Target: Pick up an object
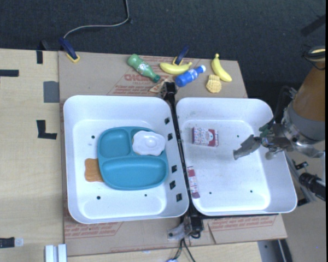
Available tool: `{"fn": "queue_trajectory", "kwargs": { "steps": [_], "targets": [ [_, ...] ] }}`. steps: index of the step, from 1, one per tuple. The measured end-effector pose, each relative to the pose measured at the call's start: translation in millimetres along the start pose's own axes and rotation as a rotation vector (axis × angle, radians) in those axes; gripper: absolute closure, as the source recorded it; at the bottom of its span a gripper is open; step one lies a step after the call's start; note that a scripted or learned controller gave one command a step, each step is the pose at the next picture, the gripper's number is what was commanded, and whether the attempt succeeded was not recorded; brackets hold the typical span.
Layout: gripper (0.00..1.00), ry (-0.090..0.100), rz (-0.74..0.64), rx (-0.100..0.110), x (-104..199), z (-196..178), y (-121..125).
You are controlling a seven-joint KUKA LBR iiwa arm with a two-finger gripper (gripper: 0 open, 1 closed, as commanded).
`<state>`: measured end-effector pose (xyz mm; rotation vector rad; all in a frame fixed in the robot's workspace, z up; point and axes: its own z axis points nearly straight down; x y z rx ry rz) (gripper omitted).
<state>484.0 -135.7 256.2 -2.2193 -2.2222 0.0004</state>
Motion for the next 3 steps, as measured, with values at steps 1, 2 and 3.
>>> {"fn": "queue_trajectory", "kwargs": {
  "steps": [1,2,3],
  "targets": [
    [0.0,0.001,0.0,0.004,41,150,56],
    [0.0,-0.001,0.0,-0.006,42,170,137],
    [1.0,0.0,-0.001,-0.004,42,161,137]
  ]
}}
